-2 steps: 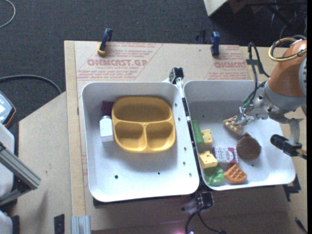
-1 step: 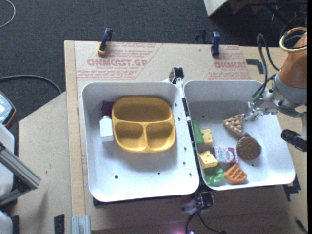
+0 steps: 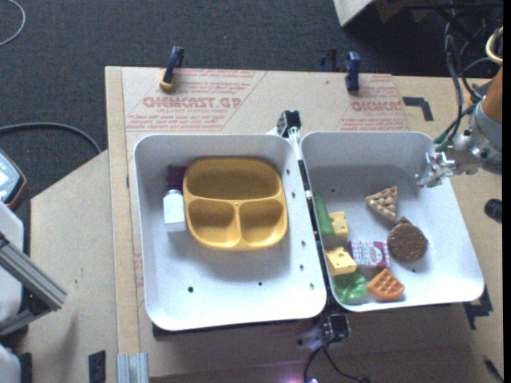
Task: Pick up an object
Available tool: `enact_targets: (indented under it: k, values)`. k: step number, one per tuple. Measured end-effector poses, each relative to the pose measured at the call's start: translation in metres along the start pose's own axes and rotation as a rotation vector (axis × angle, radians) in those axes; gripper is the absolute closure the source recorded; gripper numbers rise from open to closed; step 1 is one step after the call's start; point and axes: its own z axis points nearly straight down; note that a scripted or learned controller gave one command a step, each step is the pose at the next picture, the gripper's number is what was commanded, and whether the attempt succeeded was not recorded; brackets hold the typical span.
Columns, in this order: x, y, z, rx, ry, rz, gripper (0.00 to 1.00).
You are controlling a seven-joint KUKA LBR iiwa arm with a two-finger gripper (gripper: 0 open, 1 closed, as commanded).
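Camera view looks down on a brown board worktop [image 3: 120, 214] carrying two shallow white bins side by side. The left white bin [image 3: 160, 294] holds a yellow plastic divided tray [image 3: 235, 202] with three compartments, and pressed against the tray's left edge stand a small white bottle [image 3: 174, 211] and a dark purple block [image 3: 176, 174] just behind it. The right white bin [image 3: 351, 158] holds a cluster of toy food in its near half: a tan waffle-patterned wedge [image 3: 384, 203], a round brown cookie [image 3: 407, 242] just beside and below it, an orange waffle piece [image 3: 386, 286] at the front edge, two yellow cheese cubes [image 3: 338, 225] stacked along the left side, a green vegetable piece [image 3: 322, 215] lying against the dividing wall, a light green leafy piece [image 3: 350, 289] touching the orange waffle, and a small pink-and-white packet [image 3: 369, 253] between the cheese and the cookie. The metal gripper [image 3: 431, 171] hangs at the right bin's far right corner, near the rim, apart from the wedge and clear of all the food; nothing lies between its fingers, and whether they are spread or closed cannot be told at this size. Two blue clamps [image 3: 352, 69] grip the board's far edge, and black cables [image 3: 48, 130] cross the dark floor.
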Motion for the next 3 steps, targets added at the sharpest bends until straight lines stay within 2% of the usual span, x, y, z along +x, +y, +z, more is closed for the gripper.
enact_targets:
  k: [1, 2, 3]
  values:
    - [0.000, 0.001, -0.024, 0.003, 0.002, -0.001, 1.00]
    - [0.056, 0.012, -0.023, 0.007, 0.006, -0.007, 1.00]
    - [0.114, 0.006, -0.015, 0.012, 0.006, -0.005, 1.00]
